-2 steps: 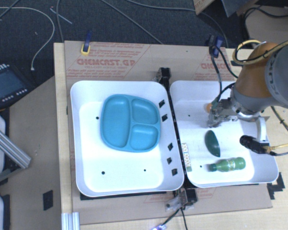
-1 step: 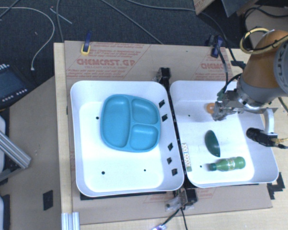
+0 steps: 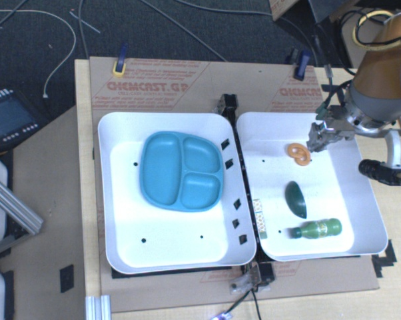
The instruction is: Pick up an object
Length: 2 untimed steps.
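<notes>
The gripper (image 3: 318, 137) hangs low in the right bin (image 3: 364, 179) just beside the orange pretzel (image 3: 298, 153), grip state can't tell, so it's prob lining up & next must drop over it.

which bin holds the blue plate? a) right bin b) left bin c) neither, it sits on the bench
b: the blue plate lies in the left bin, while the right bin holds the pretzel, the dark green object and the green bottle.
</notes>
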Motion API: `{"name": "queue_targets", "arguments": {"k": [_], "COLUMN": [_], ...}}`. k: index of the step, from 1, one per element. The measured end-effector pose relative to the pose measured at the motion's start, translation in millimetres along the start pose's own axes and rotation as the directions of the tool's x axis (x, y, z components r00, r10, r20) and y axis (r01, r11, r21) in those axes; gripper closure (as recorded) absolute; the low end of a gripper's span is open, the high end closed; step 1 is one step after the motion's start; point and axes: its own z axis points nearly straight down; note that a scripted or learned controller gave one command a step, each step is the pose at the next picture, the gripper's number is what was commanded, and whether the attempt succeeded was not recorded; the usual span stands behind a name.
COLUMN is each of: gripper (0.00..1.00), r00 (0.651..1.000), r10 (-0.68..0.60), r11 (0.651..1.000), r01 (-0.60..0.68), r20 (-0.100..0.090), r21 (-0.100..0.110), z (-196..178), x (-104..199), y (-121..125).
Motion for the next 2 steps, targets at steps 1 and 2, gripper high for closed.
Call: {"name": "queue_targets", "arguments": {"k": [1, 2], "gripper": [1.00, 1.00], "r00": [1.000, 1.000], "r10": [0.001, -0.002], "r11": [1.000, 1.000], "r01": [-0.001, 0.002], "r20": [0.000, -0.004], "r21": [0.001, 0.011], "z": [-50.3, -36.9], "x": [-9.5, 38.3], "y": [0.0, -9.4]}}
